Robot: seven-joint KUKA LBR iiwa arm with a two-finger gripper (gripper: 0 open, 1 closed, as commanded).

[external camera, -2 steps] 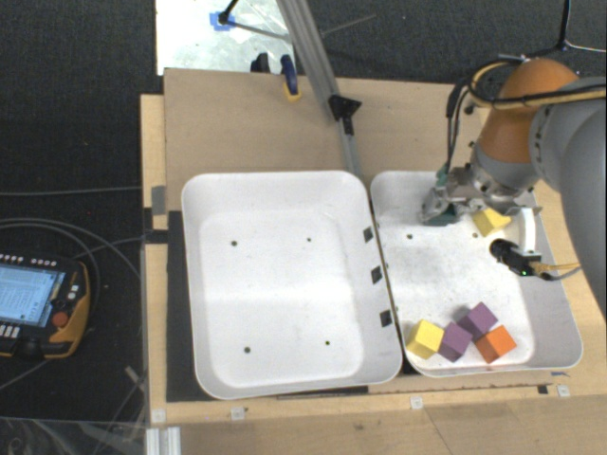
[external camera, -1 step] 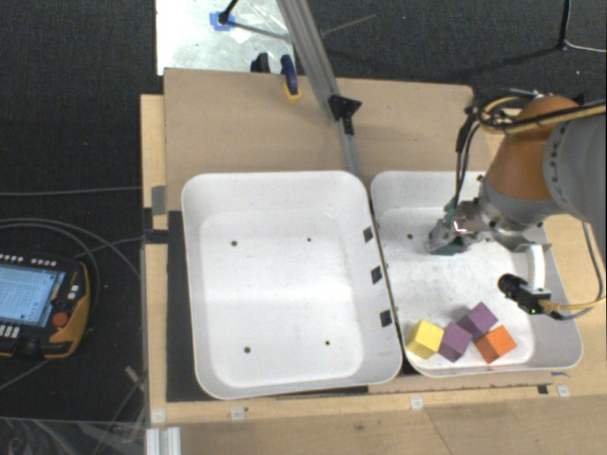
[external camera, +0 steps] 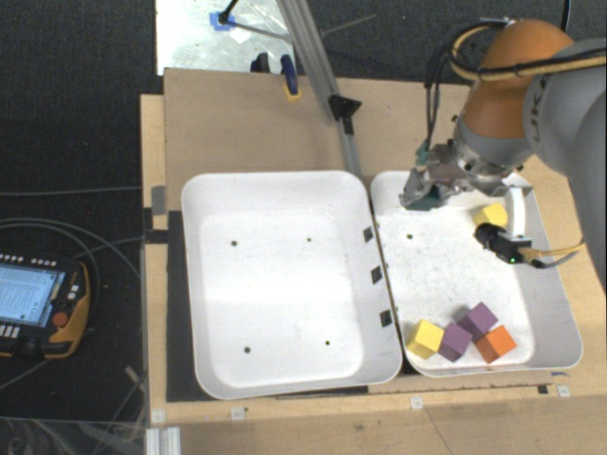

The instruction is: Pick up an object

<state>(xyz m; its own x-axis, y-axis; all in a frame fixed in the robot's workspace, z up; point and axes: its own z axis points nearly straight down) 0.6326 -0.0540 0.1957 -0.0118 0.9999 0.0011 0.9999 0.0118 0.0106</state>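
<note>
My gripper (external camera: 418,194) hangs low over the far left corner of the right bin (external camera: 446,263). A small dark green piece (external camera: 439,196) shows right against its tip; whether it is held is unclear. A yellow block (external camera: 491,215) lies near the bin's far right side, partly under the arm's cable fitting. At the bin's near edge sit a yellow block (external camera: 427,336), two purple blocks (external camera: 454,341) (external camera: 481,318) and an orange block (external camera: 494,343), packed close together.
The left bin (external camera: 285,282) lies beside the right one, with black clips (external camera: 376,274) along the shared rim. A metal pole (external camera: 313,55) slants over the bench at the back. A teach pendant (external camera: 38,297) rests off the bench at left.
</note>
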